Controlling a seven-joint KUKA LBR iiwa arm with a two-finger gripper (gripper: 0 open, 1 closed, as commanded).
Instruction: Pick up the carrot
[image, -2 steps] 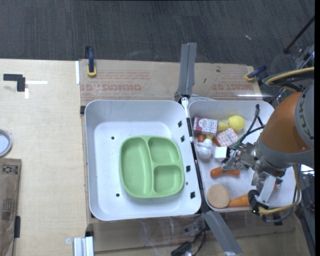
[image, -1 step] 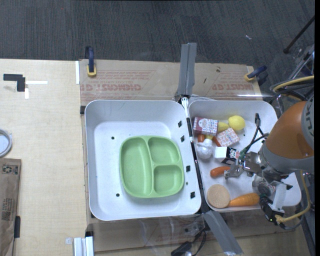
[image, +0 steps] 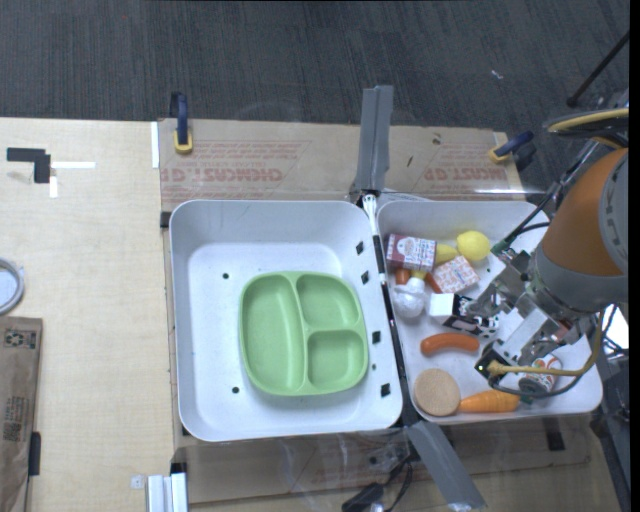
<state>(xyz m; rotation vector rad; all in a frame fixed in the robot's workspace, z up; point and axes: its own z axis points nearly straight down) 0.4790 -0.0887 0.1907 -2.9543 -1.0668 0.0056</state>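
The carrot (image: 490, 402) is orange and lies flat near the front edge of the right bin (image: 580, 400), its tip pointing right. My gripper (image: 476, 326) hangs over the middle of that bin, reaching in from the right under the arm's orange band (image: 600, 225). It sits above and slightly left of the carrot, clearly apart from it, and close to a red sausage (image: 450, 344). Nothing shows between the gripper and the carrot.
A round tan cookie (image: 436, 392) touches the carrot's left end. A lemon (image: 473, 245), two small cartons (image: 411, 250) (image: 455, 274) and a white item (image: 408, 297) crowd the bin's back left. The left bin (image: 200, 300) holds a green divided plate (image: 305, 332).
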